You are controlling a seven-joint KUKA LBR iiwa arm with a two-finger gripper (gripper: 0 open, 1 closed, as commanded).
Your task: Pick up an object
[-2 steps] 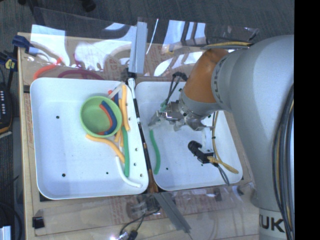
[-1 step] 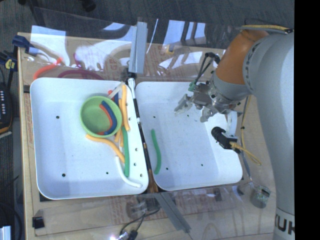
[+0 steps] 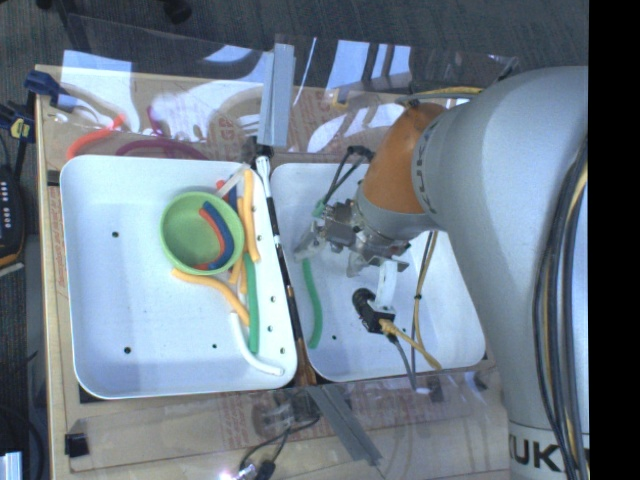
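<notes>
While hand (image 3: 312, 240) hovers — perhaps near green strip (image 3: 312, 308).

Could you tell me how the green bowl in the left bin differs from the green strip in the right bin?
The bowl is round and hollow; the strip is thin and long. The bowl holds other things, a red and a blue piece; the strip holds nothing. The bowl sits among orange, green and white pieces; the strip lies alone on the bin floor, near the dividing wall. Both are green.
</notes>
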